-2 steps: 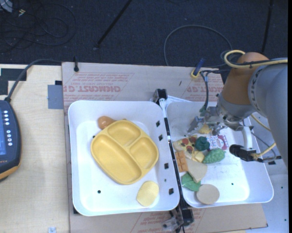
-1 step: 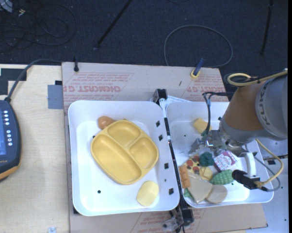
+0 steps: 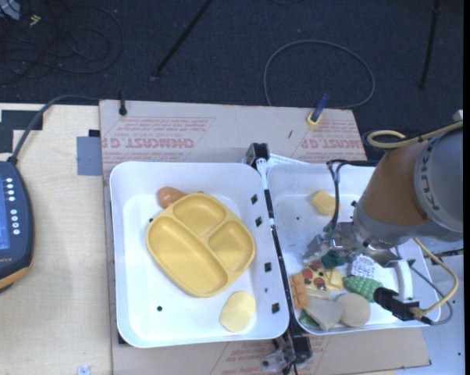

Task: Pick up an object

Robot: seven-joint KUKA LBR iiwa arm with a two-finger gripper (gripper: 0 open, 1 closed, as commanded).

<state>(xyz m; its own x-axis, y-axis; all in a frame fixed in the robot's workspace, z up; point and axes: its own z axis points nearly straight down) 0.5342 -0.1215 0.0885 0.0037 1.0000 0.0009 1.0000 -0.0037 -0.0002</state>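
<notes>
Grey, rounded arm casing at the upper segment, smooth and matte. Broad orange band below it, cylindrical, shading to brownish on the near side, then a grey wrist collar. Dark metallic hand at the tip with small greenish and silver parts, flanked by a yellow cable looping at the shoulder, black wires along the wrist, and a white fitting with a black, yellow-tipped plug.

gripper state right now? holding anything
Gripper: low in the right bin, above the toy pile; open or closed cannot be told, and no object is seen between its fingers.
</notes>
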